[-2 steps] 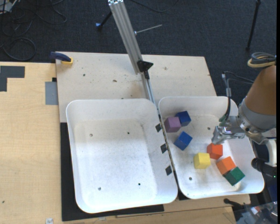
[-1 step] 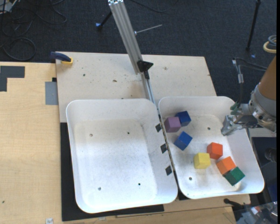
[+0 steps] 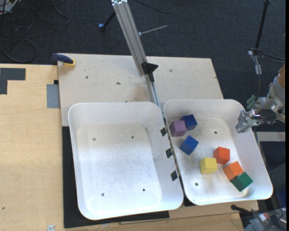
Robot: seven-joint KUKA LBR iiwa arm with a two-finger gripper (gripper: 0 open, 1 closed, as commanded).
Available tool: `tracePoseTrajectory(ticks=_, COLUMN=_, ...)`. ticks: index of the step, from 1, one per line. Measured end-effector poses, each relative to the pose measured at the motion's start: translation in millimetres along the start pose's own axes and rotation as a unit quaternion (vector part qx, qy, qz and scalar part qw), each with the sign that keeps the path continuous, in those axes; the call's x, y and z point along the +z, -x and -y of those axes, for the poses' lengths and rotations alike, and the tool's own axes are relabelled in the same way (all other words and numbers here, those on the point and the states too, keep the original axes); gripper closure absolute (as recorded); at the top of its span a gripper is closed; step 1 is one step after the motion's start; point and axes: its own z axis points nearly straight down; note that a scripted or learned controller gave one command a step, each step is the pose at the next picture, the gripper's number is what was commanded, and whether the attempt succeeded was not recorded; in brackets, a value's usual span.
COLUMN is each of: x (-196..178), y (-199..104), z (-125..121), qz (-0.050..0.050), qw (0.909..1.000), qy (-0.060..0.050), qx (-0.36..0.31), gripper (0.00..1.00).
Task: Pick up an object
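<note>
My gripper [image 3: 244, 121] at right edge of frame, over right bin's rim [image 3: 241, 105]; holding nothing I can see, finger spread unclear. Blocks well apart from it, lower left. Nearest: orange cube [image 3: 222, 154], right-centre. Advice: drop straight over it, avoid second orange [image 3: 233, 170] and green [image 3: 242, 181] touching below. Cube: no long axis, faces slightly rotated to bin walls; align fingers to faces.

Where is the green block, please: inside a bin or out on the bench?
Inside. The green block lies in the right bin, near its front right corner, touching an orange block.
</note>
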Motion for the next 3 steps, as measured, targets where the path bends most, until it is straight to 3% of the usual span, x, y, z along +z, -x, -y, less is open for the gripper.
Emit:
tracePoseTrajectory(ticks=2, x=39.5, y=-86.5, z=-38.0, qz=-0.001, qw=1.0000, qy=-0.004, qx=-0.001, gripper=1.00)
tracePoseTrajectory(ticks=3, x=49.6, y=-140.0, z=-42.8, qz=-0.002, qw=1.0000, qy=-0.004, qx=-0.002, gripper=1.00)
